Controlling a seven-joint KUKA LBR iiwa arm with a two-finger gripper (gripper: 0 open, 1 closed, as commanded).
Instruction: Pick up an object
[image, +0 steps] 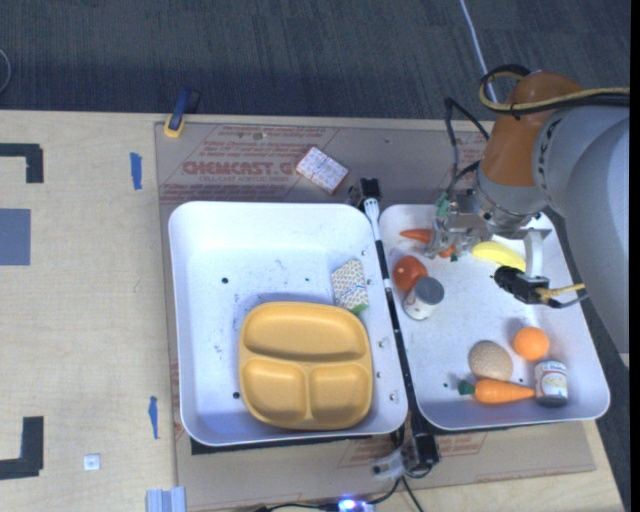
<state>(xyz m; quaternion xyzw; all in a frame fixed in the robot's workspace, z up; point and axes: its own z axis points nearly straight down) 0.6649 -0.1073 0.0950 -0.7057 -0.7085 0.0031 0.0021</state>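
A grey arm reaches from the right; its gripper hangs over the far left corner of the right bin, beside a small carrot. Whether it is open or closed cannot be told. A banana lies just right of it.

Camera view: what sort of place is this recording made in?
Most likely a robotics lab workcell for grasping trials, not a kitchen. Two white bins sit on a taped bench, toy food such as a carrot and banana fills the right one, and cables trail from the arm.
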